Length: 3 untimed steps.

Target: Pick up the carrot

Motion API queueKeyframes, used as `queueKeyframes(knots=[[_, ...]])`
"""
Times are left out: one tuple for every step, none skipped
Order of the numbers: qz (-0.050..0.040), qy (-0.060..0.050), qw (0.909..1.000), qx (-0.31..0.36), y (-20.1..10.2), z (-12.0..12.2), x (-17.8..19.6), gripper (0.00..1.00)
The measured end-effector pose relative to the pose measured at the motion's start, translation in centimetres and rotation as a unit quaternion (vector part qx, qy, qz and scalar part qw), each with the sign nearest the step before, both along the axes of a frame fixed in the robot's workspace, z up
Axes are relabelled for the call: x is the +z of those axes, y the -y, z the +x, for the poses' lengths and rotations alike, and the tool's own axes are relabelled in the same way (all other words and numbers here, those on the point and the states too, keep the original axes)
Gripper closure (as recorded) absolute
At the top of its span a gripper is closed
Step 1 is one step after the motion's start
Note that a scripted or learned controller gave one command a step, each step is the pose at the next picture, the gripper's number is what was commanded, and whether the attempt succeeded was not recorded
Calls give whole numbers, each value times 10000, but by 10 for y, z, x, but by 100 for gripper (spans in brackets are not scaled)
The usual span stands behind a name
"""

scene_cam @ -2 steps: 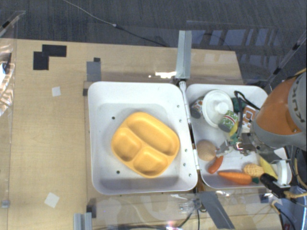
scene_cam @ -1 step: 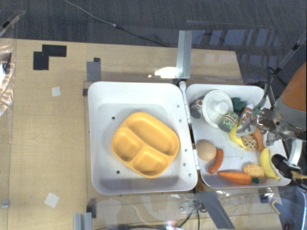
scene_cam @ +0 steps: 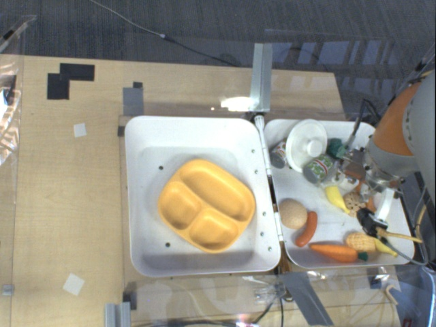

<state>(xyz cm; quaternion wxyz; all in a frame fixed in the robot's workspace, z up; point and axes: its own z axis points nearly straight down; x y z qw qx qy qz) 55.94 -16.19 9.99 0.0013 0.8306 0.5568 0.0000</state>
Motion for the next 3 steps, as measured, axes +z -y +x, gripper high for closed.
queueKeyframes(knots=[[13, -8, 9931, -1175, -7, -34, 3, 0], [14, 11, 9876, -1569, -14, -71, 7, 0], [-6, 68, 9856, -1691, -69, -69, -11, 0]])
